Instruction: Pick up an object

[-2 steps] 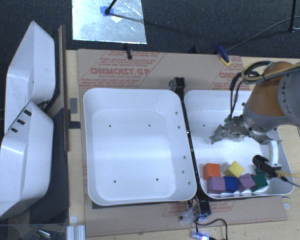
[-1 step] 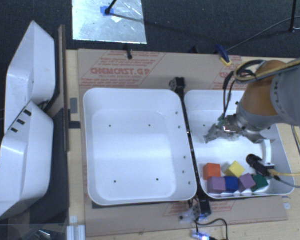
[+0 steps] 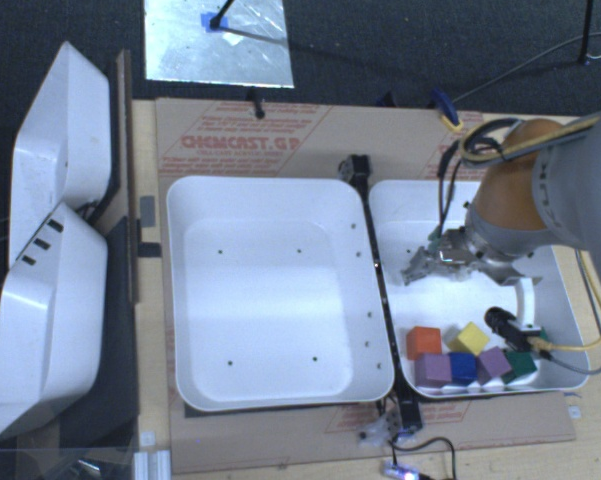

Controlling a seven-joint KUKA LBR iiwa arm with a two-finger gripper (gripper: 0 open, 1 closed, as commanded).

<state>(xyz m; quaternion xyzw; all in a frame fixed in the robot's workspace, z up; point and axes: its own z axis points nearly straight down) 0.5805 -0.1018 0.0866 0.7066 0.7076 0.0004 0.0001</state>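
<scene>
Several small blocks lie bunched at the near end of the right bin point(image 3: 400, 203): an orange block point(image 3: 424, 342), a yellow block point(image 3: 472, 338), a purple block point(image 3: 433, 369), a blue block point(image 3: 463, 368), a pale purple block point(image 3: 494, 363) and a green block point(image 3: 520, 366). My gripper point(image 3: 417, 266) hangs over the bare middle of the right bin, near its left wall. It sits well behind the blocks, and nothing shows in it. The grey and orange arm point(image 3: 515, 198) covers the bin's right part.
The left bin point(image 3: 270, 288) stands beside the right one, their rims meeting at a black divider point(image 3: 377, 268). Yellow and black cables point(image 3: 540, 343) run from the arm just above the green block. White housings point(image 3: 50, 268) stand far left. A metal sheet point(image 3: 218, 28) lies behind the bench.
</scene>
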